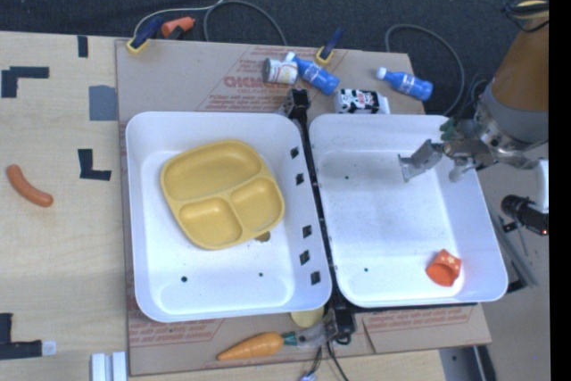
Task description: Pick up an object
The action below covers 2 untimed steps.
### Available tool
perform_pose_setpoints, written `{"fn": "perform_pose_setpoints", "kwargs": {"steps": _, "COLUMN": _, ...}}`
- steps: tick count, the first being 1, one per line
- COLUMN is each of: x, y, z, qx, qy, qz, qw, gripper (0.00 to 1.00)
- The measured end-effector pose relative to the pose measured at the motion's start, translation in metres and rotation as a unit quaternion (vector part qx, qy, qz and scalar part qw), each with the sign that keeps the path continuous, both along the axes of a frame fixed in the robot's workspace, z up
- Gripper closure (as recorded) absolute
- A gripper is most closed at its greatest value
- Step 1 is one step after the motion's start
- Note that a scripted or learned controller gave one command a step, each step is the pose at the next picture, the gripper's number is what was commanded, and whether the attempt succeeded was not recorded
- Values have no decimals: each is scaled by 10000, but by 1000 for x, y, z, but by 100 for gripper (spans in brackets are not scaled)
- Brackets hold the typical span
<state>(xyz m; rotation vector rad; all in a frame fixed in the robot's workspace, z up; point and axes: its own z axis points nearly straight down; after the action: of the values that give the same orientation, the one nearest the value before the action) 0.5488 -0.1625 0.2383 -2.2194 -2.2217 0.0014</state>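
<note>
Cardboard-topped bench is carrying two white bins: left bin (pixel 143 281) is holding one yellow divided plate (pixel 221 194), right bin (pixel 384 294) is holding one small orange lumpy object (pixel 444 268) in its near right corner. Gripper (pixel 434 162) is hovering over the far right part with fingers spread, gripping nothing. Two blue bottles (pixel 318 76) are lying behind, nothing's blocking.

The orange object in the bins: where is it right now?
The orange object lies in the right bin, near its front right corner, well apart from the gripper.
</note>
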Motion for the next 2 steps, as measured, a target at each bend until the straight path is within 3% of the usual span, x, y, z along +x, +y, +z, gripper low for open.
{"fn": "perform_pose_setpoints", "kwargs": {"steps": 1, "x": -44, "y": -52, "z": -61, "qx": -1, "qy": 30, "qz": -34, "qw": 10000, "gripper": 0}}
{"fn": "perform_pose_setpoints", "kwargs": {"steps": 2, "x": -66, "y": -54, "z": -37, "qx": -2, "qy": -5, "qz": -7, "qw": 10000, "gripper": 0}}
